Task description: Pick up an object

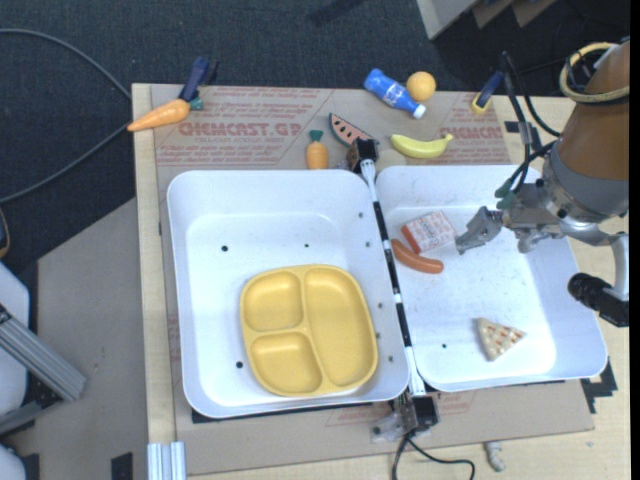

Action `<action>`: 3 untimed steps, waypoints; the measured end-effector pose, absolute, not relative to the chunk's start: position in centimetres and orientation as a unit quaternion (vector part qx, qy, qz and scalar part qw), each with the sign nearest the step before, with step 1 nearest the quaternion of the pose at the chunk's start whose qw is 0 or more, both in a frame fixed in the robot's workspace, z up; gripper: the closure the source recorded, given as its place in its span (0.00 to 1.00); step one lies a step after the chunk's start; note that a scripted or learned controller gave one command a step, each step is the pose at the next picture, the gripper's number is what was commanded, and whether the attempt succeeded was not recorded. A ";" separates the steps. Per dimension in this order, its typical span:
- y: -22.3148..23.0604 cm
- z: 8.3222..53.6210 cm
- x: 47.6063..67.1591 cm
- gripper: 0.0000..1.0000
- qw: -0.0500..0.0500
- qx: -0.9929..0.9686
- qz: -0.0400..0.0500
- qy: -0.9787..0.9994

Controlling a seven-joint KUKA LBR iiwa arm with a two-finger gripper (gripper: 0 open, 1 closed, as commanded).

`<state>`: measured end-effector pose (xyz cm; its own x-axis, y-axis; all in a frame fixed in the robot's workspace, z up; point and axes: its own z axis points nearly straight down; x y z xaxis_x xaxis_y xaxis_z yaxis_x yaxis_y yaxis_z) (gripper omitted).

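Over the right bin: the gripper (478,230) hangs low above the white floor, and the arm (590,138) comes in from 3 o'clock.
Fingers: one dark finger points toward 9 o'clock; if they are apart or together, I cannot tell from where I stand.
Nearest things: a small wrapped packet (432,230) lies just beside the fingertip, at its 9 o'clock; a toy sausage (417,258) lies near, at about 8 o'clock from the gripper.
Other candidate: a pizza slice (498,338) rests well apart, at 6 o'clock, near the front wall of the right bin (560,363).
Left bin: the left bin (200,228) bears a yellow divided plate (308,328).
Step in hand: I judge it as the approach; nothing is seen between the fingers, so no object is picked yet.
Next move: it calls for going toward 9 o'clock over the packet, lowering, and closing around it.
Risk: the packet and sausage lie close together, so a finger may push one against the other.
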<state>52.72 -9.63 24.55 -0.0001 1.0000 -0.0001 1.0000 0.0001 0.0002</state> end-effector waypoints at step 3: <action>-9.1 9.6 62.7 1.00 0.001 0.707 0.001 0.707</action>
